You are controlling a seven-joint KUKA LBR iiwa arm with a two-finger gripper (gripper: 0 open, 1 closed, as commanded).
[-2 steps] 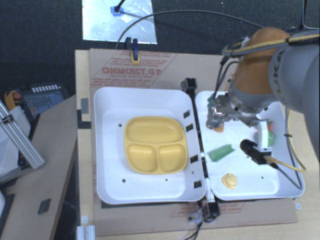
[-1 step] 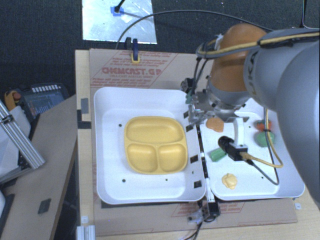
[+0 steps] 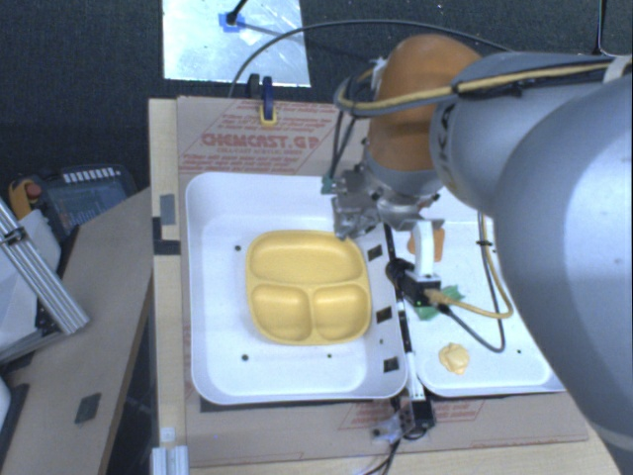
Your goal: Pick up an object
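The gripper (image 3: 348,221) hangs over the upper right corner of a yellow tray (image 3: 307,287) in the left bin (image 3: 213,265); its state cannot be told.

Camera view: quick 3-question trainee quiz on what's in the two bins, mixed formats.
1. True or false: the yellow plastic divided tray lies in the left white bin.
2. Multiple choice: the small pale yellow lump lies in
A) the left bin
B) the right white bin
C) the brown cardboard sheet
3. Fill in: the gripper is above the yellow tray's upper ____ corner.

Key:
1. True.
2. B.
3. Right; whether it holds anything cannot be told.
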